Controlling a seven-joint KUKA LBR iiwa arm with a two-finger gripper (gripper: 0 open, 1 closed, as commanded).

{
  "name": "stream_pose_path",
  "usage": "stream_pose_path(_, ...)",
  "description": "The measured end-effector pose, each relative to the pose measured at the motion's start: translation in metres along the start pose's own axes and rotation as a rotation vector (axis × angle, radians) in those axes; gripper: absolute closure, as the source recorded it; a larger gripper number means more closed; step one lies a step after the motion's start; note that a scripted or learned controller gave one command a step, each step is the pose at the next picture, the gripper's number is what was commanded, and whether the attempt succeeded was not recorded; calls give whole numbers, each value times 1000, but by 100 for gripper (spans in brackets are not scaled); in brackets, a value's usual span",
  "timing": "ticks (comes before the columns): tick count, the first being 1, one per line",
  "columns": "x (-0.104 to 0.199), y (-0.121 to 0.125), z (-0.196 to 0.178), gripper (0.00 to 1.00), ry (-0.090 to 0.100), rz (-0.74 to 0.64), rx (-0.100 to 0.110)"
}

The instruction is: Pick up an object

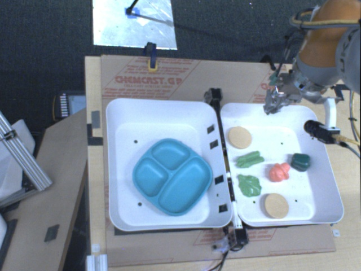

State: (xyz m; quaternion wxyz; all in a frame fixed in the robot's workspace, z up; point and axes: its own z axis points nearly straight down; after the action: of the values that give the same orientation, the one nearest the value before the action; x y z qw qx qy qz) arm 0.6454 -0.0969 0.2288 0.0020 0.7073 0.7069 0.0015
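At the upper right of the frame, the arm [330, 35] shows a rounded orange band above a grey wrist; thin dark cables loop around it (one trailing right), and small metallic gripper [274, 101] hardware ends it.

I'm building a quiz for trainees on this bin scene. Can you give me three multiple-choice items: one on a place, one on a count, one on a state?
1. Where does the blue divided plate lie?
A. left bin
B. right bin
C. on the cardboard

2. How many tan round discs are in the right bin?
A. one
B. two
C. four

3. Where is the gripper?
A. over the right bin's far rim
B. touching the plate
C. down on the pink piece

Answers: 1 A, the plate sits in the left bin. 2 B, one disc far, one near. 3 A, it hangs at the far rim, apart from every piece.
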Motion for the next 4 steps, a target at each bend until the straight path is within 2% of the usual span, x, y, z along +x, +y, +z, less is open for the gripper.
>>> stream_pose_path(1,0,1,-10,100,1,-3,2)
stream_pose_path(3,102,-32,11,100,1,-9,6)
stream_pose_path(4,149,-44,6,100,2,-9,5)
